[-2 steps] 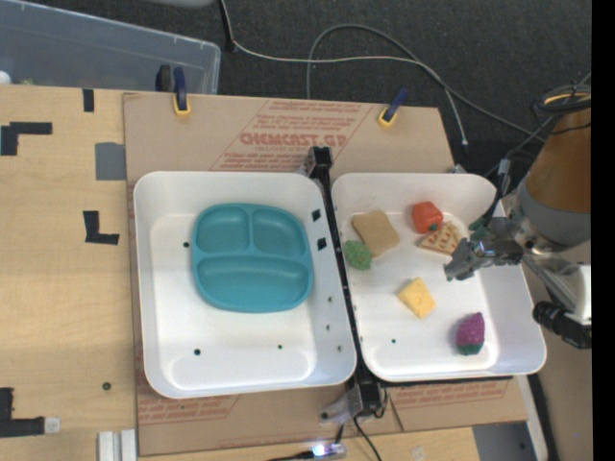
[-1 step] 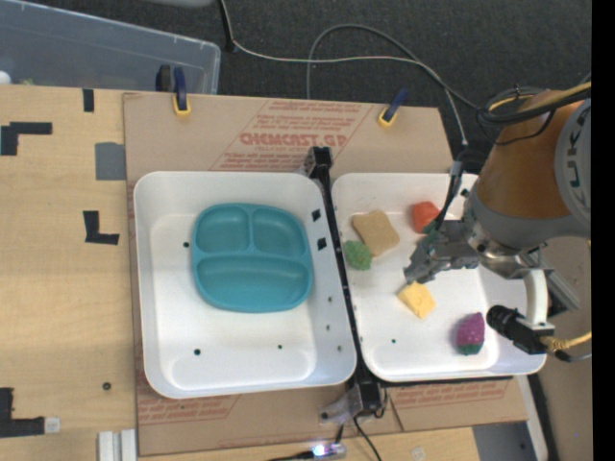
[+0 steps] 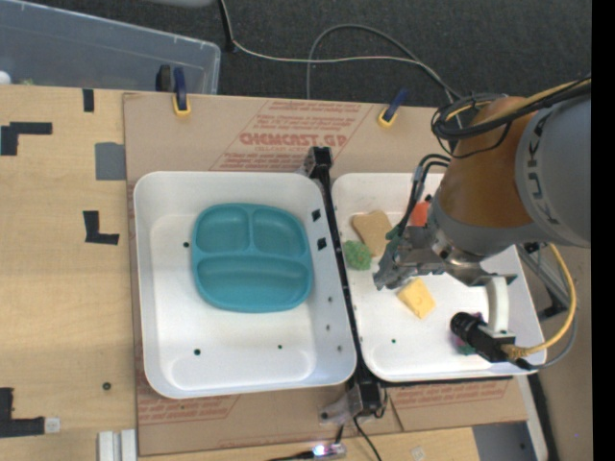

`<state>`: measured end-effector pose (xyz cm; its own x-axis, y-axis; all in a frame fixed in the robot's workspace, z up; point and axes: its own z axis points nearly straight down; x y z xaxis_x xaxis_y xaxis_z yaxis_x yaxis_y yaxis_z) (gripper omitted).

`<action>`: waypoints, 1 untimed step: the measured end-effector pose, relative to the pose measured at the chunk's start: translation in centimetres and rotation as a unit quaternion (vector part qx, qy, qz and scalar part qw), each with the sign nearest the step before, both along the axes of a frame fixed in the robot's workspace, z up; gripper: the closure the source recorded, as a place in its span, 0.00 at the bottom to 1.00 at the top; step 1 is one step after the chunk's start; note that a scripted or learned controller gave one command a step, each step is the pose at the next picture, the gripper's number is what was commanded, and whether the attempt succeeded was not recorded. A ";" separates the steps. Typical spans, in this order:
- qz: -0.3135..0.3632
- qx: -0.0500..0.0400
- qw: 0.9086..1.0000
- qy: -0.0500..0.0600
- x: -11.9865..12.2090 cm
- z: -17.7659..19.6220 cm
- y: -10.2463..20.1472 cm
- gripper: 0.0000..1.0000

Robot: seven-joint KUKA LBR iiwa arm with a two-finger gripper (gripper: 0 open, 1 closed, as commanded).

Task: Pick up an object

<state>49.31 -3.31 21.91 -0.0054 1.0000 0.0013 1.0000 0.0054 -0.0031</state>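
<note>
The yellow wedge (image 3: 417, 301) is nearest. It lies flat on the floor of the right bin (image 3: 423, 361), toward the bin's near edge and clear of its walls. Just beyond the wedge, the gripper (image 3: 392, 269) hangs low over the bin's middle, close to the wedge's far corner. I cannot tell whether it is apart or together.

To the left, by the wall next to the left bin (image 3: 163, 339), sits a small green lump (image 3: 357, 254). A tan slab (image 3: 371, 227) lies farther back. A teal plate (image 3: 252, 257) fills the left bin's middle.

The wedge looks the likeliest pick. It is probably light toy food, stiff enough to pinch and perhaps slick. It is best taken across its two long sides near the thick end, not at the thin tip.
</note>
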 end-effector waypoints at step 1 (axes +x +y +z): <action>0.001 0.000 1.000 0.000 0.5 -0.7 6.0 1.00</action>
